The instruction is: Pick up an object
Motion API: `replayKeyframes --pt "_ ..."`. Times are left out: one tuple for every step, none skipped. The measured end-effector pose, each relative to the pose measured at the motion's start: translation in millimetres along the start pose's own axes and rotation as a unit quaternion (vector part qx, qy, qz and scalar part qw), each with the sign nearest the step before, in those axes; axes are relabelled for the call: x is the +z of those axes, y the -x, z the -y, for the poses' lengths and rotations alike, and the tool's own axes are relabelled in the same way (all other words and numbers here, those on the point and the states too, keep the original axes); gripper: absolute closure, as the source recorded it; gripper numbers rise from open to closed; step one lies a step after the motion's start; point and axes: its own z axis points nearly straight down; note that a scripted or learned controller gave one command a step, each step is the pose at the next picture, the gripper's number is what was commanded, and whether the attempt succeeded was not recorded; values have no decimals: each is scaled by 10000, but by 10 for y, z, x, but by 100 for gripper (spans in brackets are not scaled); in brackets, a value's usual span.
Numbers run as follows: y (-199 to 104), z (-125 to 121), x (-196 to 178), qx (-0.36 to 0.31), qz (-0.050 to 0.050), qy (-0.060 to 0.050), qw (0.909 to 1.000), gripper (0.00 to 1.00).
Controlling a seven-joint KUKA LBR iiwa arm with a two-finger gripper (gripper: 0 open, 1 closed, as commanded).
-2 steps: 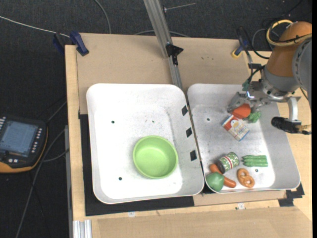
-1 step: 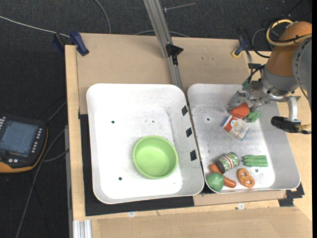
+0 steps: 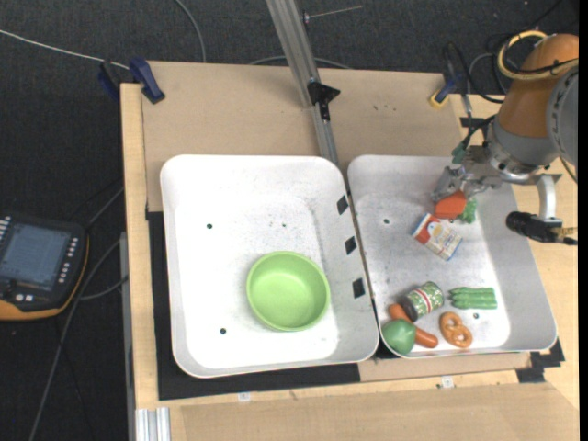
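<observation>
My gripper (image 3: pixel 453 189) hangs low over the back part of the right bin (image 3: pixel 514 274). An orange toy with a green end (image 3: pixel 454 207) lies directly under it, touching or nearly touching it. Just in front of that toy lies a small red and white carton (image 3: pixel 438 236). Near the bin's front edge sit a green-labelled can (image 3: pixel 424 299), a green ridged vegetable (image 3: pixel 472 298), a brown pretzel (image 3: pixel 456 329), a green apple (image 3: pixel 399 336) and a small orange-red piece (image 3: pixel 425 339).
The left bin (image 3: pixel 197 246) holds a light green bowl (image 3: pixel 288 289). A metal post (image 3: pixel 296 35) rises at the back between the bins. The grey and orange arm (image 3: pixel 533 90) reaches in at the upper right. A black part (image 3: pixel 537 227) sticks out by the right bin's rim.
</observation>
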Motion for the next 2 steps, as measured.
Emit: replayKeyframes --pt "-38 -58 -623 0 -5 -7 10000 100" --pt "0 -123 -1241 2 -4 -6 10000 100"
